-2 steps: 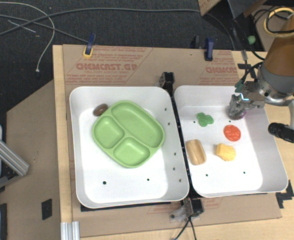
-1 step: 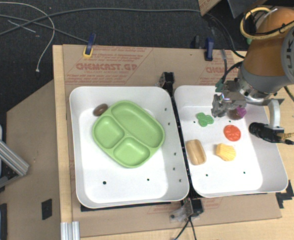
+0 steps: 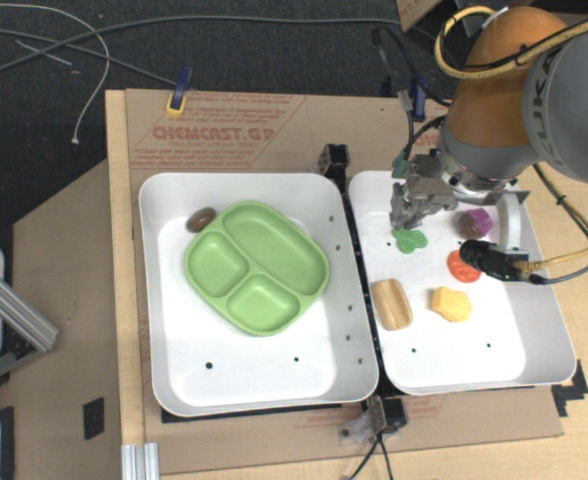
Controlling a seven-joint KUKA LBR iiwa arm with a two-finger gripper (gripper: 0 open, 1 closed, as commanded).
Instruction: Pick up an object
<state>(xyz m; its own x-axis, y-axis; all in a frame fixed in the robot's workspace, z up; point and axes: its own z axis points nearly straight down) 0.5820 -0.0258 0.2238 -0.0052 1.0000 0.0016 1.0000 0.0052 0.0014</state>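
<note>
Nearest the camera, a tan bread roll (image 3: 392, 304) and a yellow piece (image 3: 452, 304) lie in the right bin (image 3: 494, 368). Farther back, the gripper (image 3: 411, 218) hangs low over a green piece (image 3: 410, 240), just above or touching it; whether its fingers are parted cannot be told. A red piece (image 3: 462, 266) and a purple piece (image 3: 476, 222) sit nearby. The left bin (image 3: 174, 358) holds a green divided tray (image 3: 257, 266) with a brown piece (image 3: 202, 220) beside it.
</note>
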